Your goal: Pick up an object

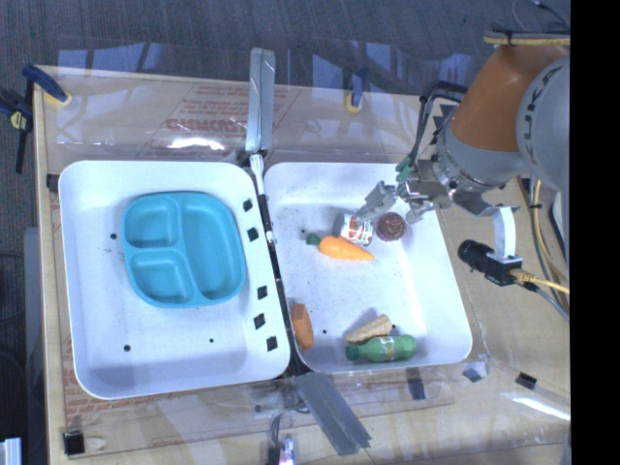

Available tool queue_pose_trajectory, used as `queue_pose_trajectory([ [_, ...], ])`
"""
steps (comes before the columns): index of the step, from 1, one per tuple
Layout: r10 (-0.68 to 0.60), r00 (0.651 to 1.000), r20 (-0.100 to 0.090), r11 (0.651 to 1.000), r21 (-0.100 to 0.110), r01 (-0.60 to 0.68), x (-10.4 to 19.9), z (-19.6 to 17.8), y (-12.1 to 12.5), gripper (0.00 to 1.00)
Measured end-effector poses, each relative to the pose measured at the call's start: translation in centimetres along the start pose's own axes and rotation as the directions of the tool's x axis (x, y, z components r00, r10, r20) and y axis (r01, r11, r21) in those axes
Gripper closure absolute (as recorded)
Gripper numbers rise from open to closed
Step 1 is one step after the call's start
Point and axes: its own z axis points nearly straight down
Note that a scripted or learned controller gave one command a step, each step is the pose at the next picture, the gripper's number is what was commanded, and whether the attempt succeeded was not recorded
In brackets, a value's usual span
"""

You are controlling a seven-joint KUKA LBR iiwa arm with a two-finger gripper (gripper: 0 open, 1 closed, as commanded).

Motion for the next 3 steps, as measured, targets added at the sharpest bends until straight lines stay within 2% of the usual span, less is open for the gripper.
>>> queue_pose_trajectory([
  [1,-0.189,0.982,0.001,0.982,-0.002,0.189,1.4,15.0,2.8,0.00],
  [2,-0.194,0.981,0.000,0.981,0.000,0.194,1.4,14.1,2.8,1.00],
  [3,-0.095,0.995,0.002,0.995,-0.002,0.095,4.2,3.6,2.4,1.00],
])
